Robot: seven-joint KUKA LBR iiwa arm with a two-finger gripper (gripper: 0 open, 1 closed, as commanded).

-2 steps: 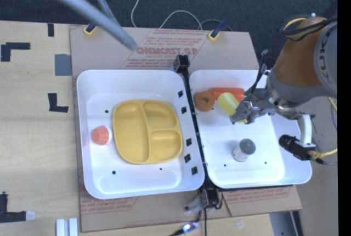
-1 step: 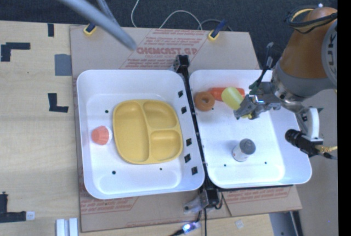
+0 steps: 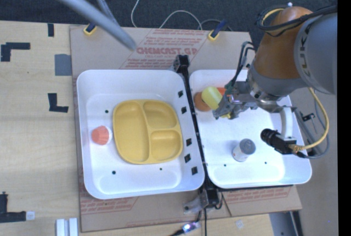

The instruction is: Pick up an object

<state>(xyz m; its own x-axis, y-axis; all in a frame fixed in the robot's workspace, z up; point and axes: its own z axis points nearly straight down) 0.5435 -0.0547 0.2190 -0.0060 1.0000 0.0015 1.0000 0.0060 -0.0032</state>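
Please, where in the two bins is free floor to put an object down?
Left bin: free strips around the yellow divided plate, except by the orange piece. Right bin: free along its near edge, past the grey cylinder; crowded near the gripper and yellow object.

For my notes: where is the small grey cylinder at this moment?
The grey cylinder stands in the right bin, near its front middle, below the hand.

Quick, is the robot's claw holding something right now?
Gripper: in the right bin, beside the yellow ball; whether it holds anything cannot be told.
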